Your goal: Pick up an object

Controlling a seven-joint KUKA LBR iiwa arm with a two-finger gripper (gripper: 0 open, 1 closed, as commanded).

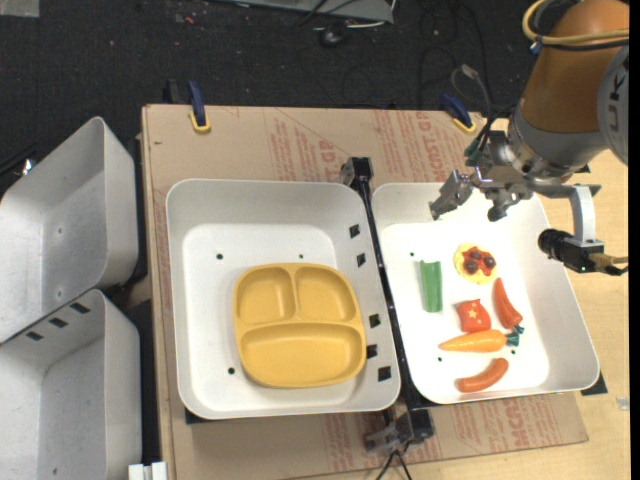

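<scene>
While the gripper hangs open and empty above the right bin's far edge, it's approach time: next, drop toward the green piece lying below on the bin floor.

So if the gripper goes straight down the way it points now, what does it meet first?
Probably the bare floor of the right bin near its far edge. The gripper hangs short of the toy food; depth is unclear.
</scene>
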